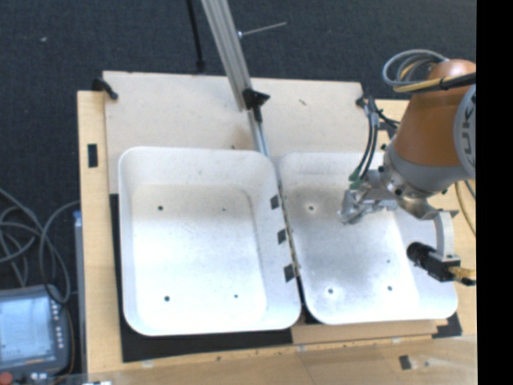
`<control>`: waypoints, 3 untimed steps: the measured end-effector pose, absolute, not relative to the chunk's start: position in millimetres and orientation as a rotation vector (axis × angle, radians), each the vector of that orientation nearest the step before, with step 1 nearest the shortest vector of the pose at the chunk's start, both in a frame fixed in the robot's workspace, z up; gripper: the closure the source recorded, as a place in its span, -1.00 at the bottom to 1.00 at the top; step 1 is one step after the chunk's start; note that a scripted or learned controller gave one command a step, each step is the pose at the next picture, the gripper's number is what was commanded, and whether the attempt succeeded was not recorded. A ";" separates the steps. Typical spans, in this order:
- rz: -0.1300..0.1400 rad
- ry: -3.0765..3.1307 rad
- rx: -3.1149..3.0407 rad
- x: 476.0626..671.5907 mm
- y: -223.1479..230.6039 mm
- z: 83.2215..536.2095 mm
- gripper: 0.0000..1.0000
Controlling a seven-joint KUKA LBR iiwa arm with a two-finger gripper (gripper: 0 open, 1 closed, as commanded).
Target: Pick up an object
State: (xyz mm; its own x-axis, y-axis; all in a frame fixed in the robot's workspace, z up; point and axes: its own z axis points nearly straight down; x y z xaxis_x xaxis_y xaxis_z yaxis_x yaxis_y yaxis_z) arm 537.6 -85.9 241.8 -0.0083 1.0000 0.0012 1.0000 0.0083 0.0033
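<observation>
Near edge: the bench [192,366] shows pale wood, and a black mat [208,342] protrudes from under the two bins. Off the near left corner there is a screened handset [26,327], with loose cables [32,223] lying on the dark carpet [48,54].

Middle ground: the left bin [200,247] and the right bin [365,275] sit side by side with their inner rims touching. Three small black clips [282,237] are spaced along that shared edge. A few small dark dots are scattered over each bin's white floor.

The gripper [350,212] is low inside the right bin. It is over the far half and nearer the bin's middle than its right wall. Whether it is open or closed cannot be determined from this view, nor whether anything is in its grasp. The position of the object to be picked cannot be told either.

The arm [433,135] enters from the right, with its orange band above a grey wrist, and slants down over the right bin's far right corner.

Far side: a pale board [176,111] covers the bench behind the bins. An aluminium rail [224,30] slants down across it to the junction of the two bins.
</observation>
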 end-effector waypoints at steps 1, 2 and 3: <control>0.004 2.229 2.212 555.3 -42.1 246.9 1.00; 0.004 2.230 2.213 563.7 14.5 254.5 1.00; 0.001 2.228 2.213 577.4 72.5 242.4 1.00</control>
State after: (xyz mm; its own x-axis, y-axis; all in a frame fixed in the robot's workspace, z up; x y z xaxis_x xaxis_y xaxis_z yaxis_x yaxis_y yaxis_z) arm 577.4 72.5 242.4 -0.0069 1.0000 -0.0003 1.0000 0.0069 0.0012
